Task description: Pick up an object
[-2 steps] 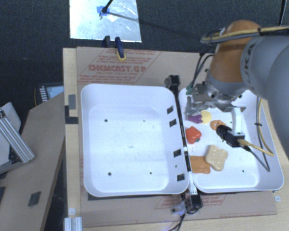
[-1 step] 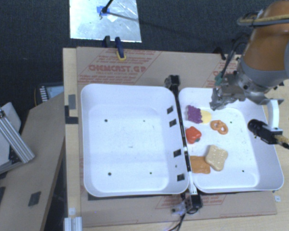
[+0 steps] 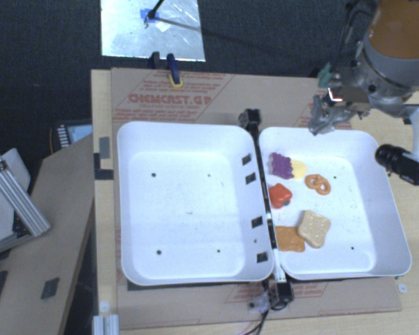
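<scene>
The right bin (image 3: pixel 377 208) holds several toy foods near its left wall. A purple grape bunch (image 3: pixel 281 164) lies beside a yellow piece (image 3: pixel 298 168). Below them are a red pepper (image 3: pixel 280 195), a pretzel (image 3: pixel 318 183), a beige slice of toast (image 3: pixel 313 228) and an orange flat piece (image 3: pixel 289 239). My gripper (image 3: pixel 323 122) hangs above the bin's far rim, well clear of the objects, with nothing seen between its fingers.
The left bin (image 3: pixel 188 201) stands beside the right one, with a black hinge strip (image 3: pixel 262 201) between them. A cardboard sheet (image 3: pixel 195 93) lies under both bins. A shiny metal plate (image 3: pixel 152 19) sits at the back left.
</scene>
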Controlling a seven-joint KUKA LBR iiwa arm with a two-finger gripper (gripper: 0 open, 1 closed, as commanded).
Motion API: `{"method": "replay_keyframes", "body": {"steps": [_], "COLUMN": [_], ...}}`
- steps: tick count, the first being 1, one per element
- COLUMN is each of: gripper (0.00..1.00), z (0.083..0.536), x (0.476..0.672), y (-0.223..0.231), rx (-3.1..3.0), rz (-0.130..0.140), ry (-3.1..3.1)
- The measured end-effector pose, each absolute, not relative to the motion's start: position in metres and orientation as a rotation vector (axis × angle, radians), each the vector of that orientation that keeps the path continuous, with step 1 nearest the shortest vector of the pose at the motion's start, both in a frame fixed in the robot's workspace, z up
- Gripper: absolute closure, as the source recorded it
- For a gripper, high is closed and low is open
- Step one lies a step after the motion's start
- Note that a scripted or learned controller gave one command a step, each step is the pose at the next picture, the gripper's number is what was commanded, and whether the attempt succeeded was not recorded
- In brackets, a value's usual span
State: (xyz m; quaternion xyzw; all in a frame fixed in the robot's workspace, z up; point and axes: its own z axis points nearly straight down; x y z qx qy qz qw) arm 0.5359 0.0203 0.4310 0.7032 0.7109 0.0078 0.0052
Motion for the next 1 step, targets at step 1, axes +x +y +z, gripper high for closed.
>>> {"method": "replay_keyframes", "body": {"steps": [1], "gripper": [1.0], "z": [0.4959], "x": [0.5249], "y": [0.1026], "rx": [2.204], "rz": [0.016], "ry": [2.233]}}
